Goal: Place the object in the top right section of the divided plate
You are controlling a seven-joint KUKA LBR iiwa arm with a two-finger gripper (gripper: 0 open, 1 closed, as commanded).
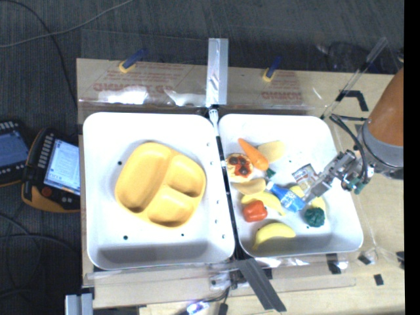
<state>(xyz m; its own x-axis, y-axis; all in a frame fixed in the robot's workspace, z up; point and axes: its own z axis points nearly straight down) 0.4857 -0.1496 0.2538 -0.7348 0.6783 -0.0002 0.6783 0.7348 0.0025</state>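
Note:
A yellow divided plate lies in the left white bin; its sections hold nothing. My gripper reaches into the right bin from the right and is low over the pile of toy food. Its tip is beside a blue object, with a green piece just below it. I cannot make out whether anything is held.
The right bin also holds an orange carrot, a pale yellow piece, a round topped piece, a red pepper, a banana and a small silver item. A divider wall separates the bins.

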